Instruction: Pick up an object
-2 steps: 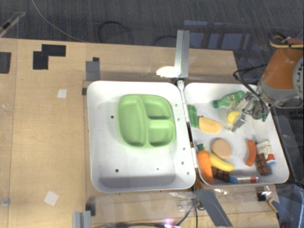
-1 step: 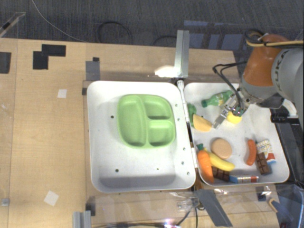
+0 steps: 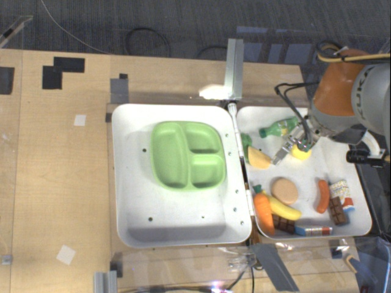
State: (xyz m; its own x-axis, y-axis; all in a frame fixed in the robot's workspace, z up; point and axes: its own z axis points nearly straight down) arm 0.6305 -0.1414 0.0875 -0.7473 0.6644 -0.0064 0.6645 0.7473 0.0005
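Note:
My gripper (image 3: pixel 287 149) hangs low over the back of the right bin (image 3: pixel 360 224), with the grey arm and its orange band reaching in from the right. A small yellow round object (image 3: pixel 301 152) lies right against the gripper's right side. A green bottle (image 3: pixel 278 129) lies just behind the gripper, and a pale yellow wedge (image 3: pixel 258 158) sits to its left. Nothing visibly hangs from the gripper.
Nearer the front of the right bin lie a tan bun (image 3: pixel 285 191), a banana (image 3: pixel 286 210), a carrot (image 3: pixel 263 210), a red sausage (image 3: pixel 322 196) and a chocolate bar (image 3: pixel 337 208). The left bin (image 3: pixel 131 224) holds a green divided plate (image 3: pixel 186 154).

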